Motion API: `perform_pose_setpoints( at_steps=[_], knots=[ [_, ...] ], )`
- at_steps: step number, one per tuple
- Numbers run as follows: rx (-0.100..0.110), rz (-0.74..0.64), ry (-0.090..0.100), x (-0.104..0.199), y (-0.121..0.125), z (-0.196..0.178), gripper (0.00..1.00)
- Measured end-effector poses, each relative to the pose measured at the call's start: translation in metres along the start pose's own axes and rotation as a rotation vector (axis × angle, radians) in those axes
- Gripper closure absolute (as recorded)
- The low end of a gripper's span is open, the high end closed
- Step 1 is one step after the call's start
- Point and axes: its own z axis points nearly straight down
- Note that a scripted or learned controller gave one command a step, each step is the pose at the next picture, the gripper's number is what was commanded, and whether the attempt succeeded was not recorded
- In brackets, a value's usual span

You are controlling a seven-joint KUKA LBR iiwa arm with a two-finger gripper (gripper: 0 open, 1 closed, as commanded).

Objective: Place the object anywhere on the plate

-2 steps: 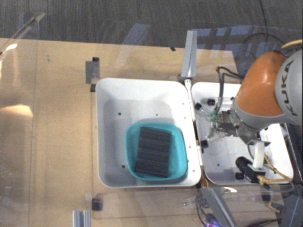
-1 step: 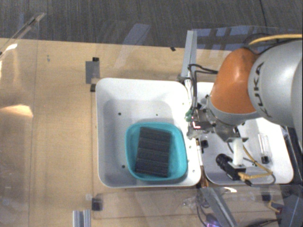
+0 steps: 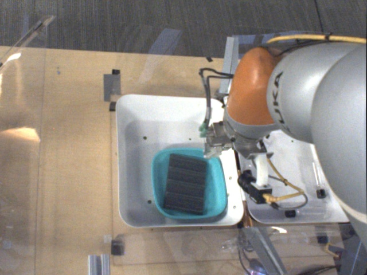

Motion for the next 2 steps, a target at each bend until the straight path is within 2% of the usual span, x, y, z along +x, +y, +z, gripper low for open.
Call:
perform_pose_setpoints(
  at_steps=[1,2],
  knots=[
    [0.000,0.001,0.000,0.000,0.000,0.000,0.00],
    [-0.006,-0.074,-0.002,-0.061,-0.054,-0.150,0.00]
  ],
)
